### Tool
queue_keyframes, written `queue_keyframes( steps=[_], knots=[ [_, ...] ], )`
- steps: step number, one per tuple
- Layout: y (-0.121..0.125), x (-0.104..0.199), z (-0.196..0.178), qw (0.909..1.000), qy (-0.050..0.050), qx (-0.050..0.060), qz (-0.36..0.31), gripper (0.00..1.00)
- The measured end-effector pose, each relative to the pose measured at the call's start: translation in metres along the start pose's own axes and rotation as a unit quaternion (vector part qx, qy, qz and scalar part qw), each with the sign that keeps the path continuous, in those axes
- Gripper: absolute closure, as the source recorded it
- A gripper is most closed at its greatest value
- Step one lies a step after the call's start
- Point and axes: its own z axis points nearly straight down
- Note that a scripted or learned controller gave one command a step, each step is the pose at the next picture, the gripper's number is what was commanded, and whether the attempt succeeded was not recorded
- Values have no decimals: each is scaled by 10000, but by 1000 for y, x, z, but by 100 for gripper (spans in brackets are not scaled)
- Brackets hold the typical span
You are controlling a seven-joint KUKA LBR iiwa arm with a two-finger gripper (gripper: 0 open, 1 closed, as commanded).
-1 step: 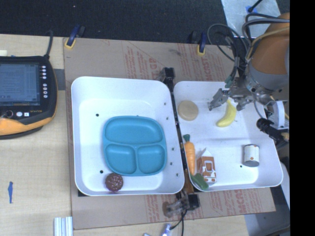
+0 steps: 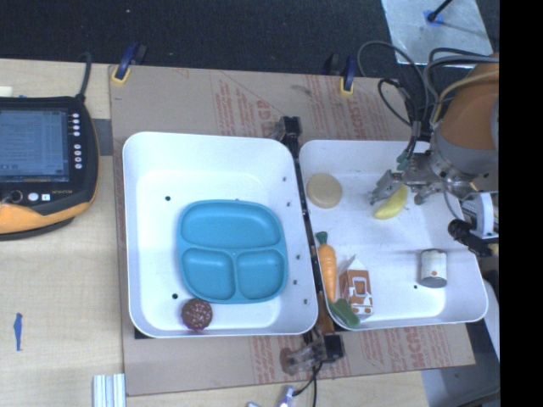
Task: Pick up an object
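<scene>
Yellow banana [image 2: 389,206] lies in the right bin [image 2: 399,312] near its far edge, long axis slanting, directly under your end effector [image 2: 399,186]. Its fingers straddle the fruit, spread, not yet closed on it.

Open floor between round disc [image 2: 324,191] and can [image 2: 433,268]
</scene>
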Motion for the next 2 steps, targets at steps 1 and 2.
queue_keyframes(
  steps=[1, 2],
  knots=[
    [17, -34, 37, 10000, 1, -14, 6, 0],
    [19, -32, 37, 10000, -1, -26, 2, 0]
  ],
)
